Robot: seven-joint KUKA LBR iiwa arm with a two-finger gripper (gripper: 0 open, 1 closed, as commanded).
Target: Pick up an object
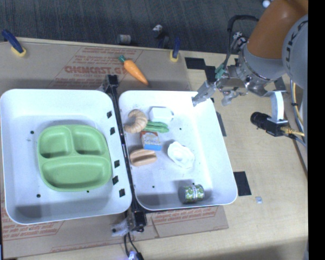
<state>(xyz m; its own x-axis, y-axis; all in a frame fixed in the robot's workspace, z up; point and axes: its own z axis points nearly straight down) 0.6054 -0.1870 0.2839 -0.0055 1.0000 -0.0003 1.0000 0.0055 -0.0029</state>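
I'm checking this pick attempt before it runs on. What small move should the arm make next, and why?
Probably bring the gripper leftward and down into the right bin. It sits at that bin's far right corner, above the rim, with nothing seen between its fingers. The objects lie further in; the nearest is the white block, with the green pod just beside it.

Two shallow white plastic bins: left one (pixel 21 110), right one (pixel 219 164). Pale green divided plate (pixel 73 158) in left bin. Right bin: tan croissant-shaped toy (pixel 135 121), golden-brown hot dog bun (pixel 143 157), green pea pod (pixel 157 127), small box with orange and blue print (pixel 150 140), crumpled white piece (pixel 180 154), dark green can (pixel 193 193). Orange carrot with green top (pixel 134 71) on brown cardboard with red lettering (pixel 86 64). Grey arm with orange band (pixel 279 15), far right.
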